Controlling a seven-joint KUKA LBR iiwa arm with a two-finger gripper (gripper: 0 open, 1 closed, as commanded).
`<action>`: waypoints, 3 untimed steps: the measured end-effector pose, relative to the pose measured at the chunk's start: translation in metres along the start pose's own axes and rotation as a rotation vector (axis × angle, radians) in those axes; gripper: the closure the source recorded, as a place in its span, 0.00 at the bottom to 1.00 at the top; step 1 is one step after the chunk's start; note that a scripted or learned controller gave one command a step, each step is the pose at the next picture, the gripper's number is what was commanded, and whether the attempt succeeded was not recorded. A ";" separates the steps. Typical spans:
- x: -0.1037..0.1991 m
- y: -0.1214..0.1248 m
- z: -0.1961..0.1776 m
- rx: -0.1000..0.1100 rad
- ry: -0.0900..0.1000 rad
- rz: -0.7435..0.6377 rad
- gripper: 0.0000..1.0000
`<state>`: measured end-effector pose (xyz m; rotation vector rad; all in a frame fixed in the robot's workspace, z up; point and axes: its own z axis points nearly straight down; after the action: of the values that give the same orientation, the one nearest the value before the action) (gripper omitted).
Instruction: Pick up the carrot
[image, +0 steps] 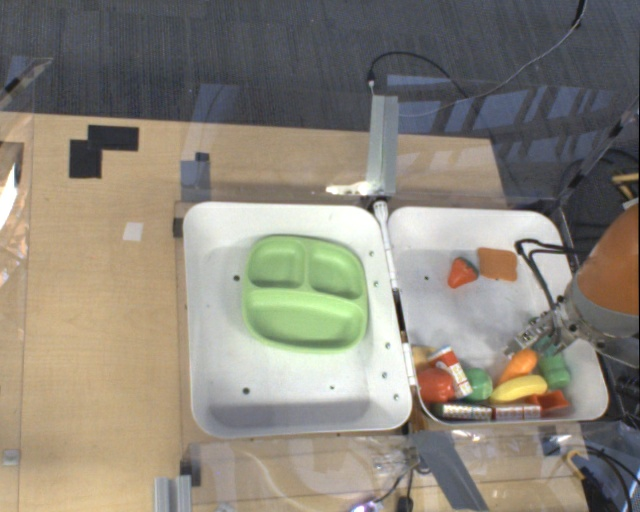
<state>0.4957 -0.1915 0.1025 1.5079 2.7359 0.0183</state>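
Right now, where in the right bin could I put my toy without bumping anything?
Bare floor lies in the right bin, between the strawberry and the pile at the near edge. The crowded corner holds the carrot, banana and pincer. The green tray fills the left bin's middle.

**Arm Appearance**

The arm (612, 285) shows a rounded orange band above a grey wrist section. A black cable (540, 262) loops beside it. The gripper (540, 335) is a small assembly of grey metal with dark parts.
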 end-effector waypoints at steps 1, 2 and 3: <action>-0.016 0.000 0.012 0.008 0.001 0.086 1.00; -0.013 0.005 0.012 0.005 0.007 0.078 0.00; -0.015 0.007 0.000 0.000 0.000 0.076 1.00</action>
<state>0.5097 -0.2001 0.1025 1.6111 2.6773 0.0193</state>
